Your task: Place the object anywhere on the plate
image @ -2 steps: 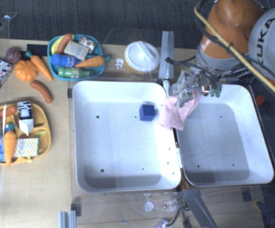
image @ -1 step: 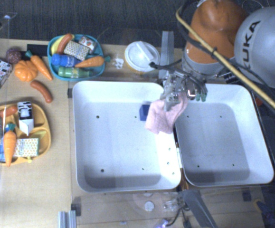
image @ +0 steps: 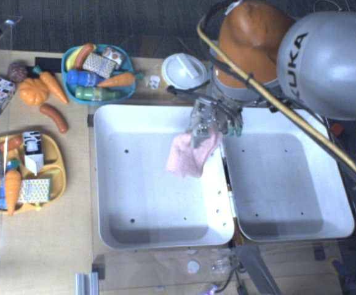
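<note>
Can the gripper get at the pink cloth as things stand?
Probably yes: the gripper sits right over the pink cloth's upper edge in the left bin, with nothing else near it. Whether it grips the cloth is unclear.

robot lab bench: grey kuka arm [image: 325,60] over two white bins [image: 122,226] on a light wooden benchtop [image: 73,183], toy food sorted in a blue bowl [image: 98,94] and a yellow tray [image: 58,177], dark carpet [image: 104,11] behind

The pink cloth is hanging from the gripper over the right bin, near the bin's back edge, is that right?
Not quite: the camera view shows the pink cloth hanging from the gripper over the left bin, not the right bin, near its back edge.
</note>
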